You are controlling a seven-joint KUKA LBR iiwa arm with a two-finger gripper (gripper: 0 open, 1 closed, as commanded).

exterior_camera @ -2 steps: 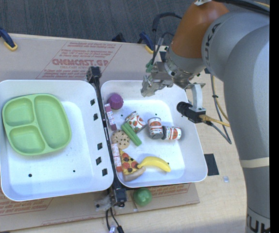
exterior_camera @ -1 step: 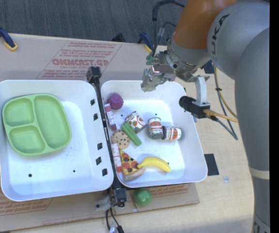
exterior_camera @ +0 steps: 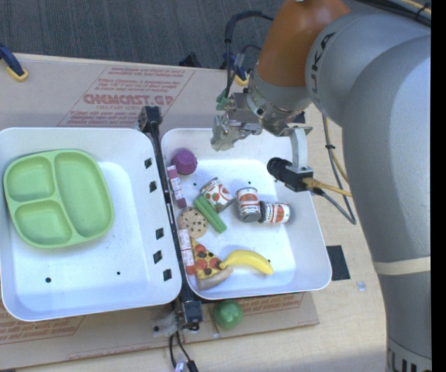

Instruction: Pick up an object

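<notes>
Cardboard is lining your table (exterior_camera: 44, 80); the hand (exterior_camera: 228, 132) is hovering upper center, grip state unclear, risking missing the purple ball (exterior_camera: 184, 161).

The fingers (exterior_camera: 224, 136) hang over the right bin's (exterior_camera: 308, 246) far edge. Just below them lies a ball (exterior_camera: 184, 161); nearer the camera lie cans (exterior_camera: 247, 204), a cookie (exterior_camera: 192, 222), pizza (exterior_camera: 205, 263) and a banana (exterior_camera: 247, 261). Far left, a tray (exterior_camera: 56, 198) sits in the left bin (exterior_camera: 91, 285).

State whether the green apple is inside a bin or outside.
Outside. The green apple sits on the cardboard just beyond the right bin's near rim.
</notes>
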